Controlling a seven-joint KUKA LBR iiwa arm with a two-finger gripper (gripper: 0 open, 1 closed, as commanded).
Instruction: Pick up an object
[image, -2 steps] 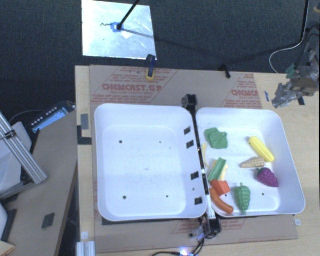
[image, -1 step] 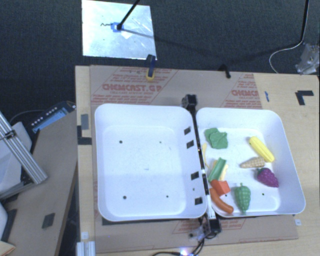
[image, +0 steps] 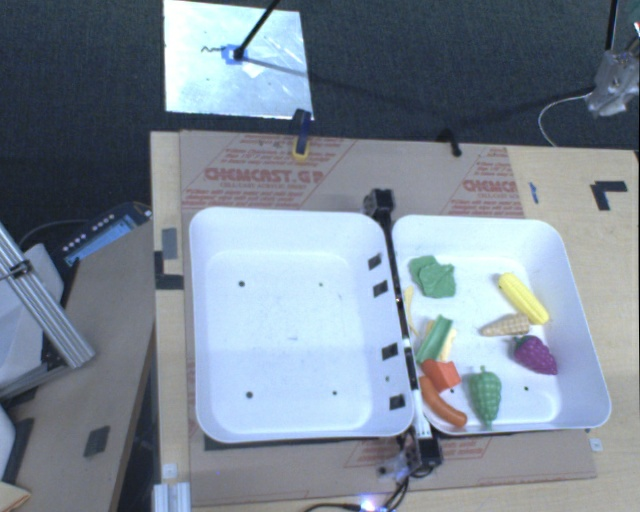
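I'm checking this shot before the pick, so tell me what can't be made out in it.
- Pale pieces by the divider in the right bin, camera view: partly covered by the green stalk and orange block; too small to identify.
- Orange sausage-shaped toy: one end tucked under the orange block.
- Clamp at the board's near edge: blurred, small.

The single camera was fixed above the bench (image: 560, 170), looking down at a slant from the near edge toward the far one. It stood far enough back to take in both white bins, the left bin (image: 290, 325) and the right bin (image: 560, 300), plus dark carpet (image: 80, 90) beyond.
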